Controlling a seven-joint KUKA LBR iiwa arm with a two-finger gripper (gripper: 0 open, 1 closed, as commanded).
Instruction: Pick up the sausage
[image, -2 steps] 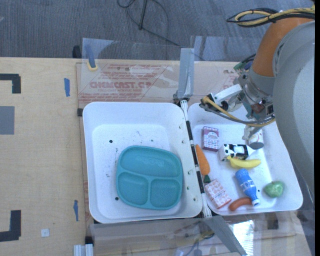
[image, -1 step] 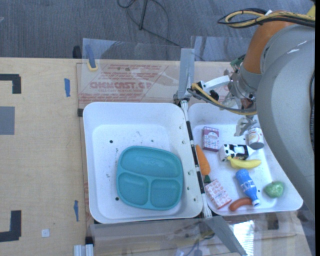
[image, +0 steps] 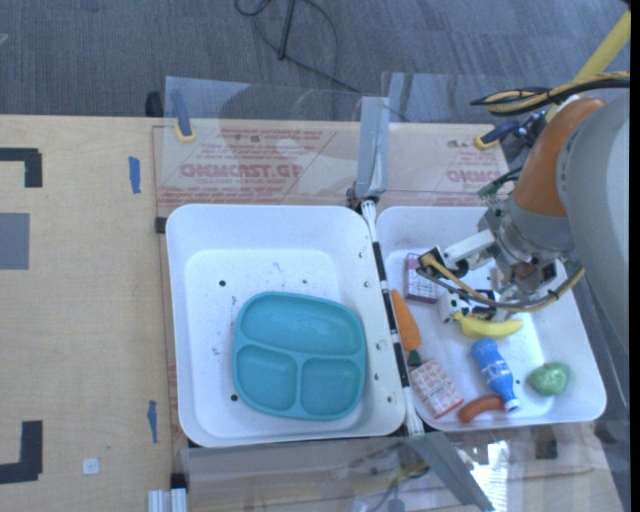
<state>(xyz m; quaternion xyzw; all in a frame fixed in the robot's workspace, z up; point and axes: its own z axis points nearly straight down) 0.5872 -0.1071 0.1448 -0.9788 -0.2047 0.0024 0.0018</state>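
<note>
step: approach, nothing picked yet | sausage (image: 481, 408) sat at the right bin's (image: 590, 400) near edge, touching the blue bottle (image: 494, 371) | gripper (image: 478, 296) hovered above the banana (image: 489, 325), jaws' state couldn't be told | next: probably shift toward the near edge, then drop

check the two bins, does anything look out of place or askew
One thing: the carrot lies against the divider between the bins rather than flat on the right bin's floor. The sausage sits near that bin's front wall beside the blue bottle. The teal divided plate sits flat in the left bin.
</note>
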